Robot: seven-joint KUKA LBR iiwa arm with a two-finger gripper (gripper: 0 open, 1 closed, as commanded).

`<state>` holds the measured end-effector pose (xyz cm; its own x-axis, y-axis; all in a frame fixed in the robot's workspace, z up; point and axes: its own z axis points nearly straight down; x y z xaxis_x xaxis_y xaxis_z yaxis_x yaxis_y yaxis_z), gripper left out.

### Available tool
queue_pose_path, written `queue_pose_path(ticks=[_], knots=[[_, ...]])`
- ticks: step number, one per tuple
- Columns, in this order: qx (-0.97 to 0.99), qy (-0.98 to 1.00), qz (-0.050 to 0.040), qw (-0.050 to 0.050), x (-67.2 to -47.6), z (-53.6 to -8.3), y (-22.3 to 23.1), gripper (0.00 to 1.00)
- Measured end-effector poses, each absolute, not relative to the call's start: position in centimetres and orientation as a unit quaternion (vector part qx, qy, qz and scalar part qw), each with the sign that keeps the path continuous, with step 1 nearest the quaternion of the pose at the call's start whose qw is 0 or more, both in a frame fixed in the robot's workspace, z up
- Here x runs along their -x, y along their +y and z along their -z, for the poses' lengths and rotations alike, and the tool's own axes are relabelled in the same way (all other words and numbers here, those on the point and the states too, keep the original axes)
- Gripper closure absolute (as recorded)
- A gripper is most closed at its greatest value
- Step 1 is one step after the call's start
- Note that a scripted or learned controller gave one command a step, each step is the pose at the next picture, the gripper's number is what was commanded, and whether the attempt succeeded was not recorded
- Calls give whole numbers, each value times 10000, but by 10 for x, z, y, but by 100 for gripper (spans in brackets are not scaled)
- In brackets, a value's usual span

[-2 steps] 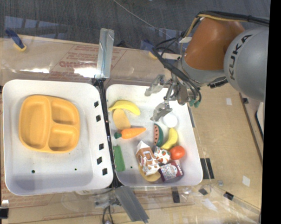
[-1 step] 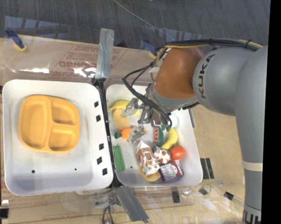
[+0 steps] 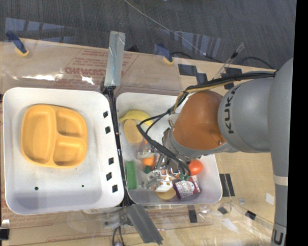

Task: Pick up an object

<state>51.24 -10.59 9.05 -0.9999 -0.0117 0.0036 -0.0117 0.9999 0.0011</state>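
Nearest edge of the right bin (image 3: 212, 196) held the clutter: purple pouch (image 3: 187, 188), green stick (image 3: 131, 175), tomato (image 3: 195, 167), banana (image 3: 134, 116) farther back. Gripper (image 3: 160, 163) sat low over the pile's middle, pouch just toward the near-right of it, long axis roughly across the bin. Couldn't tell jaw state; wrist hid it.

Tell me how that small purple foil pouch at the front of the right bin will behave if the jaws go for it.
The small purple foil pouch looks crinkled and soft, so it will probably flex rather than stay stiff. Its glossy surface may be slippery. It leans against neighbouring clutter near the white bin wall, so a push would likely slide it, not roll it.
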Motion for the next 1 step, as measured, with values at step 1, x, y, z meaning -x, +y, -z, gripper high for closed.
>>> queue_pose_path(ticks=[1], knots=[[-110,-9999,2,-9,-515,-102,-104,100]])
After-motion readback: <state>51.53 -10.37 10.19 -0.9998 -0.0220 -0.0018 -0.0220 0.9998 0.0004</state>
